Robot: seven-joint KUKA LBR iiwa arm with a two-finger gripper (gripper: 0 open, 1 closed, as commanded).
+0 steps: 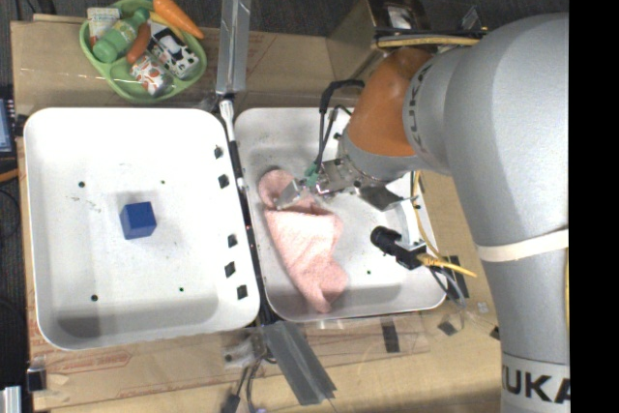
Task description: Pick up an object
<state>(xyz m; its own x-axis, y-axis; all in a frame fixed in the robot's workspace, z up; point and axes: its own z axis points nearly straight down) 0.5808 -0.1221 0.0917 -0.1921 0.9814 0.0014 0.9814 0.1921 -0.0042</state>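
- Where the two white bins meet runs a divider (242, 227) with small black clips, and everything below is placed from it.
- Left of the divider, in the left bin (68, 237), a blue cube (138, 219) sits alone, well apart from the divider.
- Beyond the divider's far end and to its left, outside the bins, a green bowl (114, 84) holds toy food, including a carrot (174, 14).
- Just right of the divider, in the right bin (382, 293), lies a crumpled pink cloth (308, 251).
- Its long axis runs roughly along the divider, slanting a little away from it toward the near end. The far end is a narrow bunch and the near end is broader.
- The gripper (298, 196) is at that far bunch, apparently touching it. Whether it is apart or closed on the cloth cannot be told.
- The grey arm (484, 111) overhangs the right bin's side farthest from the divider.
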